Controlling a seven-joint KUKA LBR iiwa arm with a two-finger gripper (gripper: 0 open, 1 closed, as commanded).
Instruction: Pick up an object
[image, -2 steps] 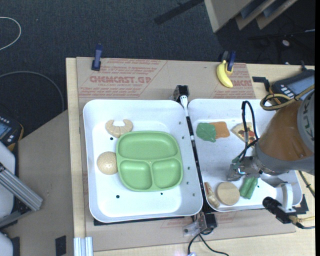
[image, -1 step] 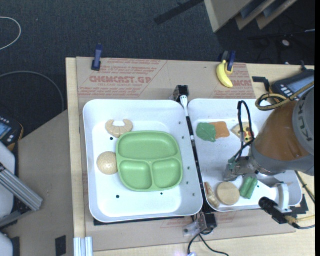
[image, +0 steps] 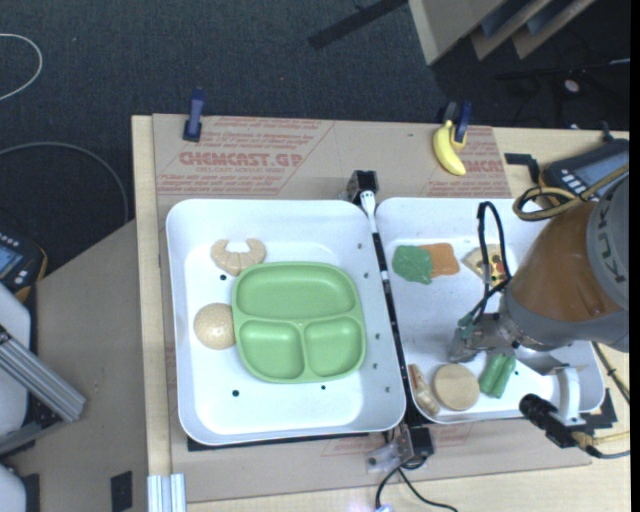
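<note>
Altogether two bins (image: 190, 300), one green tray (image: 298, 320).

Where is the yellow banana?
The banana lies on the brown board at the back of the bench, outside the bins, just behind the right bin and beside a blue clamp.

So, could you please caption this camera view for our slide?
Grey KUKA arm's gripper low in the right white bin, beside a round tan disc.
</note>
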